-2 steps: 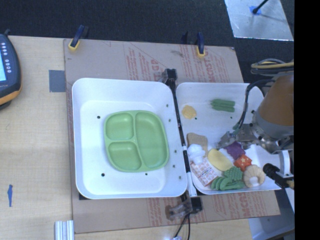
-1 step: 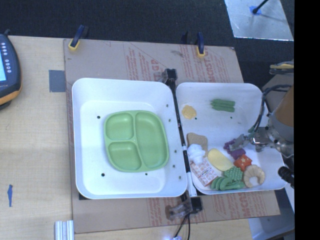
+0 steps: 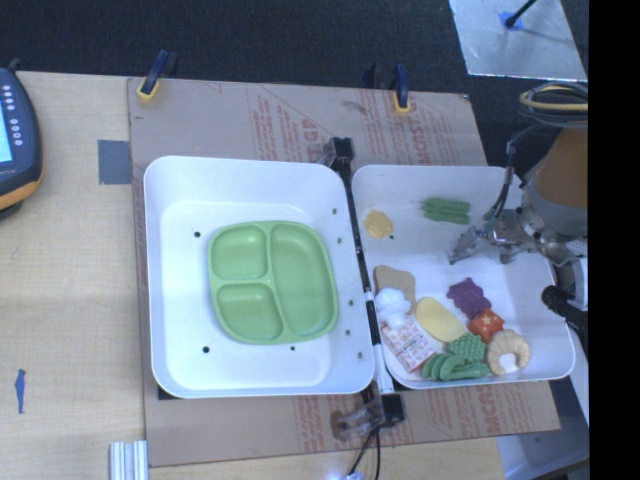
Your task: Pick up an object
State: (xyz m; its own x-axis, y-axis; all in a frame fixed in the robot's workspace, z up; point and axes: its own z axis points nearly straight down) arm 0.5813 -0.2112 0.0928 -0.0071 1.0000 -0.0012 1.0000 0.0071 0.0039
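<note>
The right bin [image 3: 400, 183] holds several toy foods. A green bean pod [image 3: 445, 209] lies at the back and a yellow round piece [image 3: 378, 225] at the left. Toward the front are a tan bread slice [image 3: 393, 281], a yellow oval [image 3: 438, 318], a purple piece [image 3: 468, 296], a red piece [image 3: 486, 323], a green ridged piece [image 3: 458, 360], a beige shrimp-like piece [image 3: 508, 351] and a red-and-white packet [image 3: 408, 346]. My gripper [image 3: 485, 248] hangs over the bin's right middle, between the bean pod and the purple piece. It is open, with nothing between its fingers.
The left bin [image 3: 170, 218] holds a green divided plate [image 3: 272, 281]. A control pendant [image 3: 15, 133] lies at the bench's far left. Clamps [image 3: 152, 76] [image 3: 400, 88] grip the cardboard sheet at the back. The arm's body [image 3: 565, 178] stands over the right bin's right rim.
</note>
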